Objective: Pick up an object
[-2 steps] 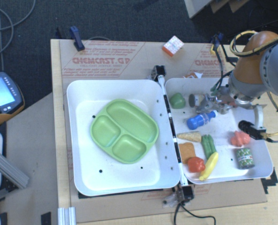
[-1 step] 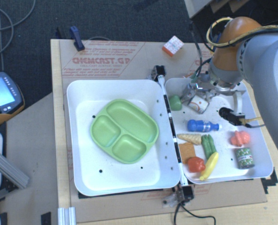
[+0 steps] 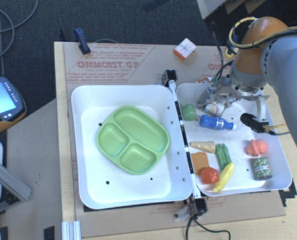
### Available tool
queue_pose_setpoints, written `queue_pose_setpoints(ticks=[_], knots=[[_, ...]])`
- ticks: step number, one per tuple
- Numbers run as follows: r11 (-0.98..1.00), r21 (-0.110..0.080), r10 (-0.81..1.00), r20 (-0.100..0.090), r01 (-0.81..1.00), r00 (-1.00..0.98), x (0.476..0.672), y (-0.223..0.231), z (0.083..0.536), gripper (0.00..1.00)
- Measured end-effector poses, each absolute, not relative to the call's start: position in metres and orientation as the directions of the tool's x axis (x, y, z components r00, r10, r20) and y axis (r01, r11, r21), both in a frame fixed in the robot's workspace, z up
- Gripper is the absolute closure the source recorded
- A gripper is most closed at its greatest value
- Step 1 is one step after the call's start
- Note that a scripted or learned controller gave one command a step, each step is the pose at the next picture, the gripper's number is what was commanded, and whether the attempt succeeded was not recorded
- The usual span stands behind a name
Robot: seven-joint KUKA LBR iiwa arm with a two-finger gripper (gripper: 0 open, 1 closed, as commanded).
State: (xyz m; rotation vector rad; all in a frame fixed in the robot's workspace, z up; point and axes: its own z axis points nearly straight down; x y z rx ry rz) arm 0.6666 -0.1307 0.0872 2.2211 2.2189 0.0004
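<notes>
In the right bin's [image 3: 283,181] far end the claw [image 3: 216,101] hangs low, its grip state unreadable from this angle, with the blue bottle [image 3: 216,122] lying just on its near side, long axis running across the bin, cap end pointing right.

One camera sat high above the bench [image 3: 108,64], looking down at a slant on both bins [image 3: 83,134].
</notes>
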Motion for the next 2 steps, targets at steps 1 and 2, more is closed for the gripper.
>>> queue_pose_setpoints(ticks=[1, 2], knots=[[0.001, 0.005, 1.000, -0.002, 1.000, -0.001, 0.668, -0.130, 0.098, 1.00], [0.005, 0.007, 1.000, 0.001, 1.000, -0.005, 0.642, -0.073, 0.191, 1.00]])
